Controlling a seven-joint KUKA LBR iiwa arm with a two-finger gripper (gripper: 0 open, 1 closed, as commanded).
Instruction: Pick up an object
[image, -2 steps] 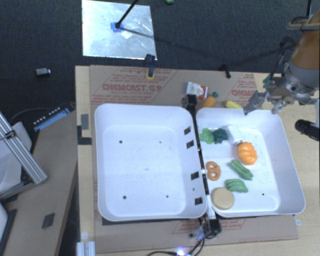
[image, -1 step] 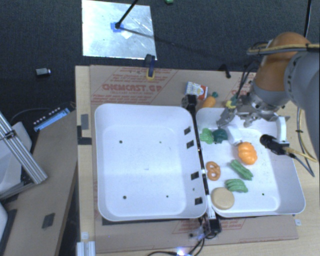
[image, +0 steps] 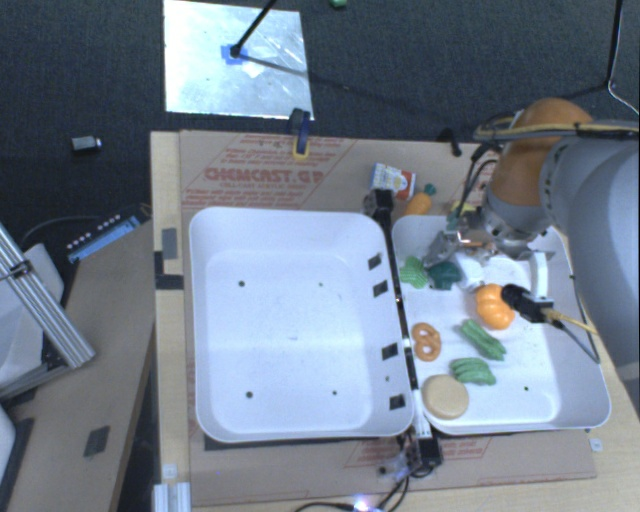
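While reaching in from the right, the arm (image: 560, 170) is hanging its gripper (image: 452, 250) low over the right bin (image: 575, 390), tips just beside a teal object (image: 445, 270); grip state cannot be told. Below it are lying an orange fruit (image: 491, 305), pretzel (image: 426, 341), green pods (image: 482, 338) and a tan disc (image: 445, 396).

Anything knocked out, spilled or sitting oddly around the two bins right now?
Yes: a small orange carrot-like toy and a white-and-red packet lie on the cardboard beyond the right bin's far rim. The other toys lie loose in the right bin.
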